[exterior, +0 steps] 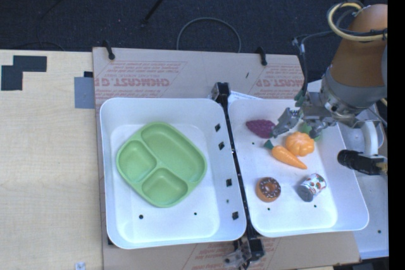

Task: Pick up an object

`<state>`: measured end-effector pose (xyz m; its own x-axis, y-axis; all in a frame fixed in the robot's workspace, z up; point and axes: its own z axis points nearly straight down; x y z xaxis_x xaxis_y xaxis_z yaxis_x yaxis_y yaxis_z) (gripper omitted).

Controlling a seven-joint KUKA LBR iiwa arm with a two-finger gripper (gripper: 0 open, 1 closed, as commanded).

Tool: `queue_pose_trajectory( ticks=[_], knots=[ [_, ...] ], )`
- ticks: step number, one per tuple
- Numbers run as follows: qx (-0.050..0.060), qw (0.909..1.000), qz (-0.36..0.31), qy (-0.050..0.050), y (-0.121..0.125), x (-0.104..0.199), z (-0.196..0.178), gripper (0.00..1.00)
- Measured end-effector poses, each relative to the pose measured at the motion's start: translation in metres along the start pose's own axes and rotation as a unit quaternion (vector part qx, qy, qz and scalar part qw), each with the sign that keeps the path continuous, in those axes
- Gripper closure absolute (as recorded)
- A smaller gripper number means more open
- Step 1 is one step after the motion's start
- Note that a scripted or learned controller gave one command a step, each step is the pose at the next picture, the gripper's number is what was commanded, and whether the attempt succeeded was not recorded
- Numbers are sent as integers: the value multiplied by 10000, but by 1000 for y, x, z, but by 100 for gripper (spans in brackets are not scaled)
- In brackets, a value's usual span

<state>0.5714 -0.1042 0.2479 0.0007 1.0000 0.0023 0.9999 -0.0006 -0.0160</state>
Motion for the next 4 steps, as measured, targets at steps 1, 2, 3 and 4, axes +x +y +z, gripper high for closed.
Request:
queue_pose_trajectory(
  ticks=[1, 2, 3, 4],
  knots=[
    [-61, 10000, -8, -7, 2, 0, -7, 0],
    [-38, 10000, -6, -4, 0, 2, 37, 0],
    [-36, 10000, -1, -4, 8, -1, 89, 0],
    [-42, 10000, 4, -2, 12, 2, 152, 0]
  ],
)
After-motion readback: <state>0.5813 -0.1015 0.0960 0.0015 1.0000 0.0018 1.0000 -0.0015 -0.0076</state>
